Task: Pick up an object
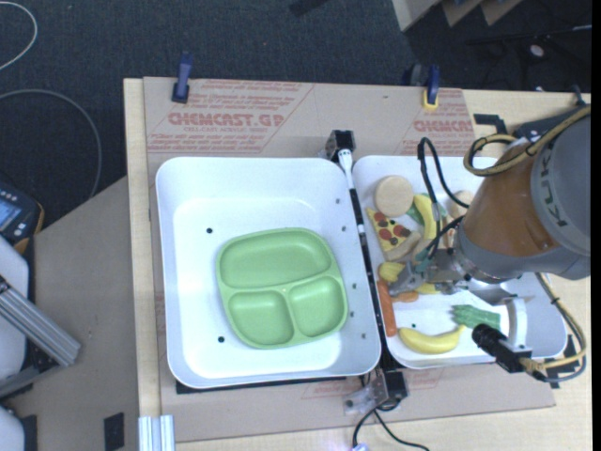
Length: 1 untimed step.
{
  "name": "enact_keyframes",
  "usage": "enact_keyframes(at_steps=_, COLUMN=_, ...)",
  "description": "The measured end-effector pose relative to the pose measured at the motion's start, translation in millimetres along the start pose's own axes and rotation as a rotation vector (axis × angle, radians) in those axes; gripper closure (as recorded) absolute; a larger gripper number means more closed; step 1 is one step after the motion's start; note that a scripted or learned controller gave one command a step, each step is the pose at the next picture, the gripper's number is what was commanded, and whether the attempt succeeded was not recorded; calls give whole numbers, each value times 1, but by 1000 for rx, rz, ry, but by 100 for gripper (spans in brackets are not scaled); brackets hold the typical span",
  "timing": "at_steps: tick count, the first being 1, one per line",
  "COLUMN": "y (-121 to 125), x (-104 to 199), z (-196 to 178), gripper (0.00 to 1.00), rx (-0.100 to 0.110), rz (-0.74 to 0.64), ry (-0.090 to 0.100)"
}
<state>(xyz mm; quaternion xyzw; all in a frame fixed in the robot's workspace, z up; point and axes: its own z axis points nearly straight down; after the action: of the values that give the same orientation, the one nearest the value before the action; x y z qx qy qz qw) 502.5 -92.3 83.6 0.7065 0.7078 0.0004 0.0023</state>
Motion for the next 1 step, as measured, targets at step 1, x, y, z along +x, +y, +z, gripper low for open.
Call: enact_keyframes(at_steps=1, y=-16, x=-93, z=-3, gripper=0, rx=-1, rz=9, ry=-2)
